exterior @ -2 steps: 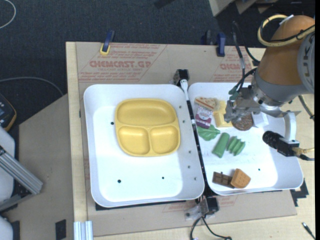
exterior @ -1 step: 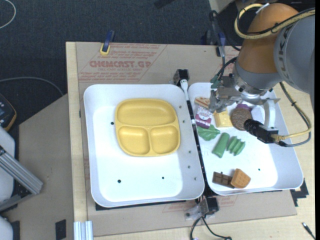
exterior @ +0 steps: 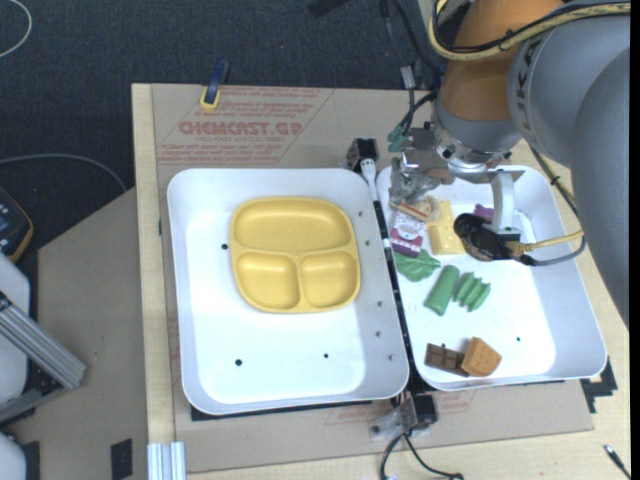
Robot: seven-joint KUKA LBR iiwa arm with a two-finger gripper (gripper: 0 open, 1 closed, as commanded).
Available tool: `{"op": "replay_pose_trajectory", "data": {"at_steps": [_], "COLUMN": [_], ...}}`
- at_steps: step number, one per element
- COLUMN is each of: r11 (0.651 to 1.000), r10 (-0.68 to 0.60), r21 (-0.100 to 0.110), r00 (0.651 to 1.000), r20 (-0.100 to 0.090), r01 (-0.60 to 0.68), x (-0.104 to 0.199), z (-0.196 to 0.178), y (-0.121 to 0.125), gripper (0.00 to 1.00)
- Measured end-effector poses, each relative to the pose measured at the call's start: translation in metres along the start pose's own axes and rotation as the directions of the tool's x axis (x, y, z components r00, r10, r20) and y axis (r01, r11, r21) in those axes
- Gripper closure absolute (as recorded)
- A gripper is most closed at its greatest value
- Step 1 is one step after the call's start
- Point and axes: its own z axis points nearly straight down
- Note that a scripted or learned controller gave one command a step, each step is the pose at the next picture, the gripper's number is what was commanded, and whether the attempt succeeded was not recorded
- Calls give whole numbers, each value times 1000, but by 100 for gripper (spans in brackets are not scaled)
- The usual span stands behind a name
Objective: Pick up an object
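Under the arm [exterior: 500, 68], the right bin's [exterior: 560, 318] far items are hidden.

You're looking at an evenly lit scene, light falling from overhead. The two white bins [exterior: 190, 268] run bright, close to washed out along their rims, with a soft sheen on the yellow divided tray [exterior: 295, 251]. Shadows stay short and faint, darkest under the arm [exterior: 520, 58] at the right bin's far edge. The small items there look soft. The dark floor holds little detail, and the picture is slightly grainy overall.
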Motion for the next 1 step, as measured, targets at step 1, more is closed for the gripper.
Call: {"op": "replay_pose_trajectory", "data": {"at_steps": [1], "r11": [1000], "r10": [0], "r21": [1], "r00": [1000], "r20": [-1], "r01": [0], "x": [42], "z": [-8], "y": [13], "gripper": [100]}}
